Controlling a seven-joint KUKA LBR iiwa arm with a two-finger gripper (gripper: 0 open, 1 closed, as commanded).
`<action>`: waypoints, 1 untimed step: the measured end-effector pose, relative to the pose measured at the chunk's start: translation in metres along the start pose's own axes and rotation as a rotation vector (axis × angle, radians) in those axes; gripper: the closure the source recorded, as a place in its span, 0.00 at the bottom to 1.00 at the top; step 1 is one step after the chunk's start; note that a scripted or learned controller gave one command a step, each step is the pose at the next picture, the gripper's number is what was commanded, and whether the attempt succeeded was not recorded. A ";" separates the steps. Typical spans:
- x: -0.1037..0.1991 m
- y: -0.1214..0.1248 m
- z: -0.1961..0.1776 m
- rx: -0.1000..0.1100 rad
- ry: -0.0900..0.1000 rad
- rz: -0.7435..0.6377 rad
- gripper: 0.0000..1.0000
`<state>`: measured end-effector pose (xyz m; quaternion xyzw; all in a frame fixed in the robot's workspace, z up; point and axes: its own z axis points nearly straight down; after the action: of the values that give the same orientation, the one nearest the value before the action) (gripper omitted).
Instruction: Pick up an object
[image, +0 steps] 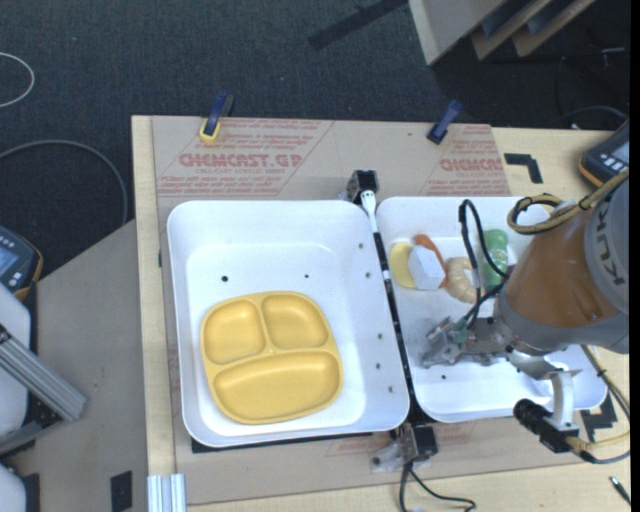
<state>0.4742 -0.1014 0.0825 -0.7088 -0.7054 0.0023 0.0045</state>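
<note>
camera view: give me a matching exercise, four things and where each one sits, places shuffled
Things:
1. yellow divided tray
2. gripper
3. green object
4. blue clamp with yellow tip

Places:
A. far back of the right bin
B. far edge of the bench, left side
C. in the left bin
D. low over the right bin's floor

Pairs: 1-C, 2-D, 3-A, 4-B

Slanted overhead view of both bins (190, 300)

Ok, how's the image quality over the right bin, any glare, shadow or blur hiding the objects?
Camera view: lighting even, no strong glare on the shallow white right bin; soft shadow under the metal two-finger gripper; the small pile of objects looks slightly soft; the grey arm with orange band blocks the bin's right part.
</note>
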 end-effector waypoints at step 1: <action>-0.018 0.064 -0.017 -0.017 -0.006 -0.007 0.00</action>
<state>0.5387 -0.1198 0.0989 -0.7065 -0.7077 -0.0014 -0.0036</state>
